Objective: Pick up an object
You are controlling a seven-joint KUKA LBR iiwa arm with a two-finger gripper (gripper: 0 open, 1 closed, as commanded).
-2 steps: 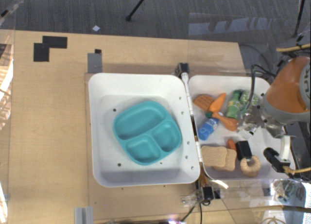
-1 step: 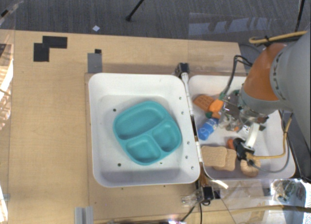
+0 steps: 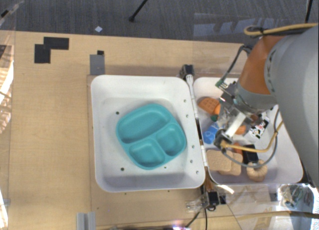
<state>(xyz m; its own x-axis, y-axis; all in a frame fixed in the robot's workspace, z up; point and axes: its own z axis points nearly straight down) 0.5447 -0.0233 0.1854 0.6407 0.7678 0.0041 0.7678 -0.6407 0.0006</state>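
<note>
My gripper [image 3: 223, 124] hangs low over the left half of the right bin [image 3: 289, 170], among the things in it. A blue object [image 3: 209, 135] lies just left of it, against the bin's left wall. An orange, carrot-like piece [image 3: 209, 105] rests at the back left of that bin, and a small green bit [image 3: 213, 117] sits between the two. Two tan, bread-like pieces [image 3: 222, 164] [image 3: 257, 173] lie along the front. Something orange [image 3: 240, 130] peeks out beside the wrist, mostly hidden by it.
The left bin [image 3: 107, 174] bears a teal divided plate [image 3: 151, 135] in its middle. A raised rim [image 3: 195, 119] separates the two bins. The arm's grey body and orange band cover the right bin's back right part.
</note>
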